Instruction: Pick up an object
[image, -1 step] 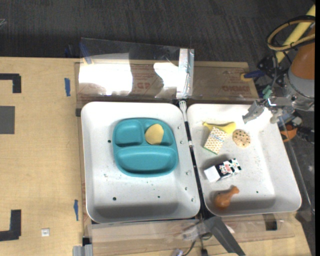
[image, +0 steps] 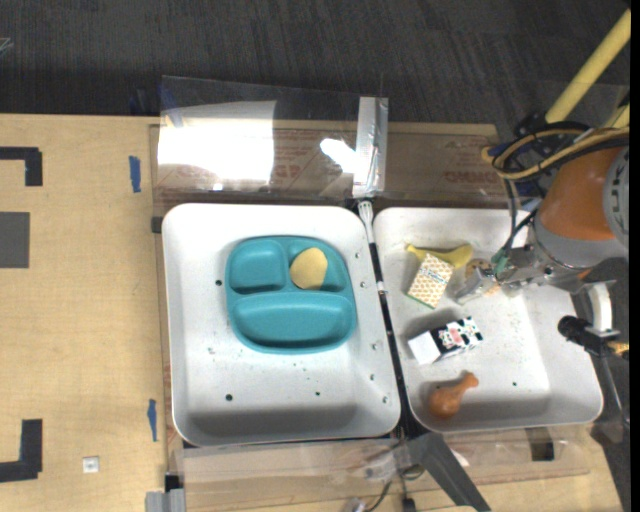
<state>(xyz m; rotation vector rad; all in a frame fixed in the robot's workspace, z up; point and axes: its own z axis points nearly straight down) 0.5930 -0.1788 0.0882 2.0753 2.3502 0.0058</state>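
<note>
The right bin (image: 565, 385) holds several small objects. A yellow patterned packet (image: 429, 279) lies at its upper left, with a plain yellow piece (image: 447, 254) just behind it. Near the middle rests a small black and white box (image: 448, 339). An orange drumstick-shaped toy (image: 450, 394) is at the front. My gripper (image: 468, 284) hangs low over the bin's upper middle, its tip just to the right of the patterned packet. I see nothing held in it.
In the left bin (image: 190, 330) sits a teal divided plate (image: 290, 320) with a yellow round object (image: 309, 267) in its upper right compartment. A clear plastic sheet (image: 270, 150) stands behind the bins. Cables (image: 520, 150) loop above the arm at the right.
</note>
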